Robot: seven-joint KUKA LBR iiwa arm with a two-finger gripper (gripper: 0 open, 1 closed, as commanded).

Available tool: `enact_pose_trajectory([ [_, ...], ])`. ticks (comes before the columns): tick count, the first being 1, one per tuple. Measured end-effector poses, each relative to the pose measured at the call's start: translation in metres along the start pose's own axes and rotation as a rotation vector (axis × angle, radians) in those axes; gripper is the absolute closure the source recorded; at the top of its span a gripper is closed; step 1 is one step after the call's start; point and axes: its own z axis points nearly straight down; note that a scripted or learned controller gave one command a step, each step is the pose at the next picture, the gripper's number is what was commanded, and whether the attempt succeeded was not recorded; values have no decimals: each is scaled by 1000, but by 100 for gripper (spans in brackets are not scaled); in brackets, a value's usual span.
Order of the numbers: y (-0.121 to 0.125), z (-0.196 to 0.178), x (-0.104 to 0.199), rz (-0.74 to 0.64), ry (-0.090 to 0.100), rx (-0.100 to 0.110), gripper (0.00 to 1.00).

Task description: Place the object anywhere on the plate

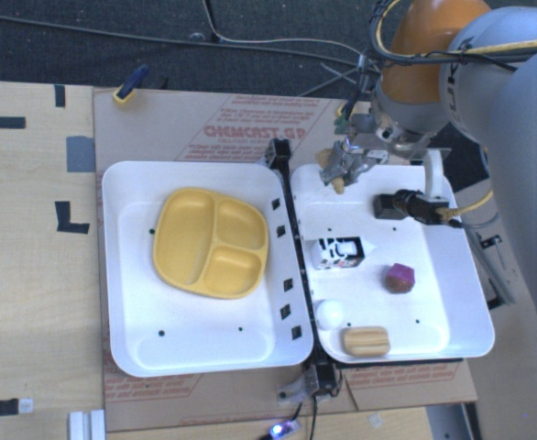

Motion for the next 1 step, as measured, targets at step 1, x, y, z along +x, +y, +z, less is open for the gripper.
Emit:
enact_pose_trajectory([
  [1,-2,-7,58,-1,0,-1,100],
])
